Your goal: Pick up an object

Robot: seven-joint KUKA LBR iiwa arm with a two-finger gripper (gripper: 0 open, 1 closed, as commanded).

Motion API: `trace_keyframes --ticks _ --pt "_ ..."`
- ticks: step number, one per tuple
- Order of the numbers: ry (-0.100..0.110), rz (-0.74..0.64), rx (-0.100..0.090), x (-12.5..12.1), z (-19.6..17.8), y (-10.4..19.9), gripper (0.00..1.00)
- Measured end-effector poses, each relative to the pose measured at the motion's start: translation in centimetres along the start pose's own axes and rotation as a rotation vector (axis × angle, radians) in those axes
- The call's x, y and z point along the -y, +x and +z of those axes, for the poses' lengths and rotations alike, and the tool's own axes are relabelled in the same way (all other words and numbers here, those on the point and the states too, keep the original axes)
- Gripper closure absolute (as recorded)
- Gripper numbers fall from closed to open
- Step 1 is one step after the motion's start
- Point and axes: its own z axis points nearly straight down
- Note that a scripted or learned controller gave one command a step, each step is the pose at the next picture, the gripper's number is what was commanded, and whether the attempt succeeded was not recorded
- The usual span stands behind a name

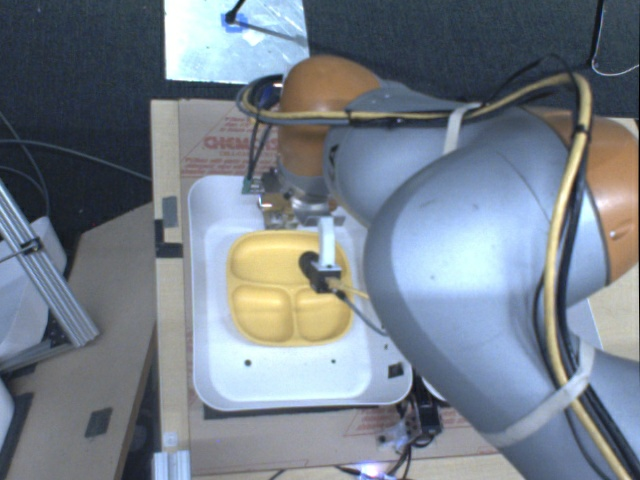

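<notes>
Nearest the camera, the left white bin (290,393) shows a strip of bare floor along its near wall, with nothing lying on it. This is the largest free area inside the bin.

Beyond that strip lies the only candidate I can see for the pick, a yellow divided plate (262,268). It sits flat on the bin floor, roughly central, with two small compartments on the near side and one wide compartment across the far side. It is nearly round, so I find no long axis worth aligning to. Narrow margins of white floor separate it from the left wall and the far wall.

The tool (290,200) hangs over the plate's far rim, close to the bin's far wall. The plate therefore extends from the tool toward the camera. I cannot tell whether the tool is spread or pressed together, nor whether it touches the rim. I see nothing held in it.

In my judgement the far rim is the only graspable feature in reach, and the far wall leaves little room behind it.

The grey arm (480,268) covers everything right of the plate. Farther back, brown cardboard (215,138) underlies the bin, and a silvery sheet (235,28) lies beyond the surface.
</notes>
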Motion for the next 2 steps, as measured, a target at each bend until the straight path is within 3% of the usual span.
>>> trace_keyframes --ticks 1,2 --pt "-0.002 0.008 0.002 -0.2 -0.6 -6.1 1.0" --pt "-0.018 0.004 0.004 5.9 -0.9 -1.4 1.0"
